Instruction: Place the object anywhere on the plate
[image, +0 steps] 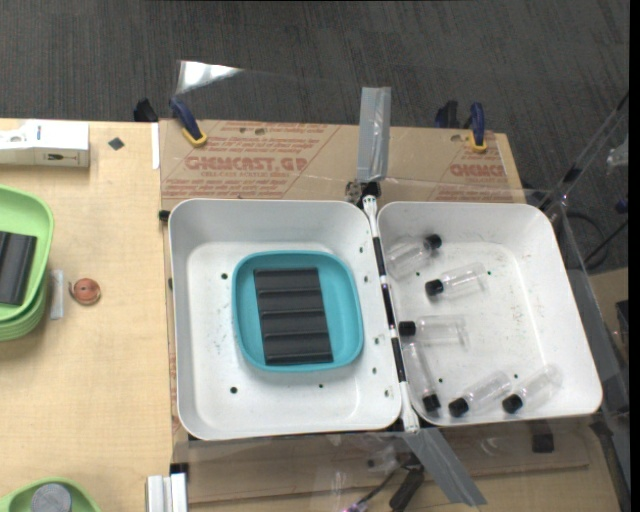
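While no tool state can be told | bench (100, 400) wood | floor (300, 50) dark carpet

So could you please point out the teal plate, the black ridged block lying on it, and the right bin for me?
teal plate (343, 330): camera view, on its bare right rim.
black ridged block (292, 315): camera view, on its middle ridge.
right bin (545, 330): camera view, on a bare part of its floor, right of the vials.

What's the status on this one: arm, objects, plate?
Teal plate in left bin, dark ridged insert on it. Clear vials with black caps scattered in right bin, none picked. Path to plate unobstructed.
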